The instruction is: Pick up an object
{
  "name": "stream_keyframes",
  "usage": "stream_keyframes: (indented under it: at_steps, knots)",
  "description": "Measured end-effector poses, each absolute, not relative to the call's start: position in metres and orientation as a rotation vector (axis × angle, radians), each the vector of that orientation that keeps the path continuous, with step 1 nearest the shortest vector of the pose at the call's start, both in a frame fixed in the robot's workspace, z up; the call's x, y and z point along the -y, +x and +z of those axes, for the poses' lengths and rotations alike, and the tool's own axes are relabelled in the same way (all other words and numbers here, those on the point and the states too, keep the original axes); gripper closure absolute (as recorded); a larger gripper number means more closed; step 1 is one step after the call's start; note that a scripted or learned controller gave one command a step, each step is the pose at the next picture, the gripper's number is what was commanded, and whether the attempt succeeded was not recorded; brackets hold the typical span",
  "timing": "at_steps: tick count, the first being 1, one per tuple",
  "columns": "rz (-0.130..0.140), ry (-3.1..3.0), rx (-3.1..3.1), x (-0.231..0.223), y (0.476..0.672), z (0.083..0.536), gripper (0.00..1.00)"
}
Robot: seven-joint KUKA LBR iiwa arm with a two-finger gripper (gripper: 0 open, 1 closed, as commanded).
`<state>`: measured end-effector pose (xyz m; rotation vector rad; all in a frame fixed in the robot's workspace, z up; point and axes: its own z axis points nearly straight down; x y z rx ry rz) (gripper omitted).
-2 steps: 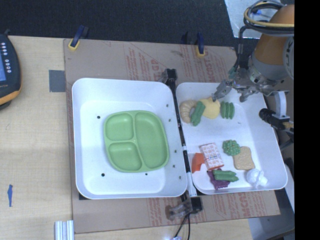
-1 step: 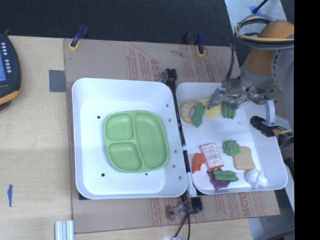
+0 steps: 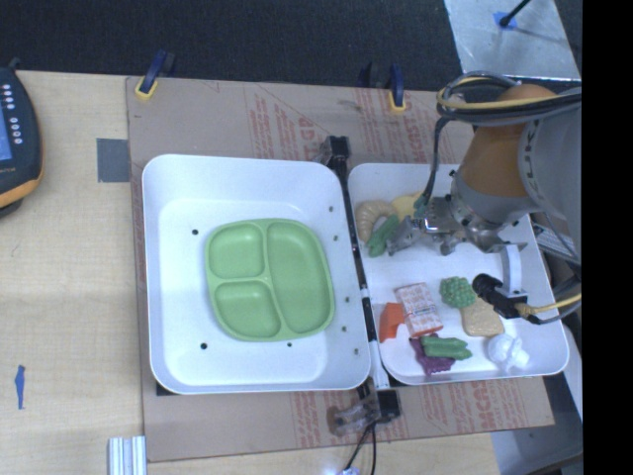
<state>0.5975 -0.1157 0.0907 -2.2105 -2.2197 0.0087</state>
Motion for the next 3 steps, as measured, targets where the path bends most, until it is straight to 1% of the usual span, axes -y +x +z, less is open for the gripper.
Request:
stream_keyframes:
  at_steps: [1,2,3]
  knots:
    - [0.001,-2.216,2.229,0.122,0.651,0.092,0.0]
    - [0.012,-2.214,2.225,0.116,0.655,0.092,0.0]
    - [0.014,-2.213,2.228,0.118,0.656,0.106,1.0]
